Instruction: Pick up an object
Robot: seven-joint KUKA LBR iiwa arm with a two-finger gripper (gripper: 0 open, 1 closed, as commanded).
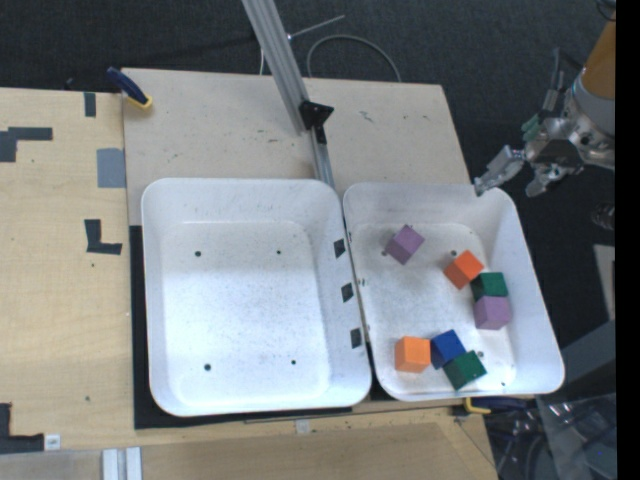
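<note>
The grey arm with its orange band (606, 63) is cut off by the upper right corner of the frame. To the left of the right shallow white plastic bin (530, 268) lies a second white bin (160, 268). Inside the right bin 7 small blocks are seen: 2 purple cubes (405, 243) (492, 312), 2 orange cubes (463, 268) (412, 353), 2 green cubes (489, 286) (465, 369) and 1 blue cube (447, 346), the last partly covered by its green neighbour. The two-finger gripper (500, 173) is held just beyond this bin's upper right corner, nothing seen between its fingers; whether they are parted or closed cannot be told.
</note>
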